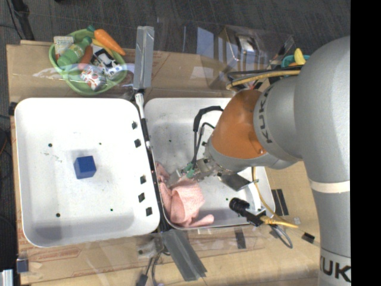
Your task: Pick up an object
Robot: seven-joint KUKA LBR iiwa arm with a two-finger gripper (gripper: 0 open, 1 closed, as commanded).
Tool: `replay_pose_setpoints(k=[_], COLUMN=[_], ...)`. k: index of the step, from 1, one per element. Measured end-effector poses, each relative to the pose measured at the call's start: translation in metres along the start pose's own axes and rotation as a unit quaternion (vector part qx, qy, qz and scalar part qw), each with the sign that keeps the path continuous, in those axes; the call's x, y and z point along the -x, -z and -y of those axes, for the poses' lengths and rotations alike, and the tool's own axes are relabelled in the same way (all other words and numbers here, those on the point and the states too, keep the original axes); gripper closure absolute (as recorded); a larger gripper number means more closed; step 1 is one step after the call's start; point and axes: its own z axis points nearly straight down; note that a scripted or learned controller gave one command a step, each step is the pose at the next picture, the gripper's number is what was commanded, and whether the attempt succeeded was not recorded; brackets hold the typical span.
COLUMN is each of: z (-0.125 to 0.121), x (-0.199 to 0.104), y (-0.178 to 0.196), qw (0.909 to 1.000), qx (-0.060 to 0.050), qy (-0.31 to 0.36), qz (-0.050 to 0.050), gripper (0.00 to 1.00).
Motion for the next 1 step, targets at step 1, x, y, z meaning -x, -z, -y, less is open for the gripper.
replay_pose_setpoints(k=[1], z=[-0.0009], x=[-0.0001], y=[0.0083], qw=[1.0000], qx=[-0.001], qy=[0.003], qz=[-0.001], gripper=[1.00])
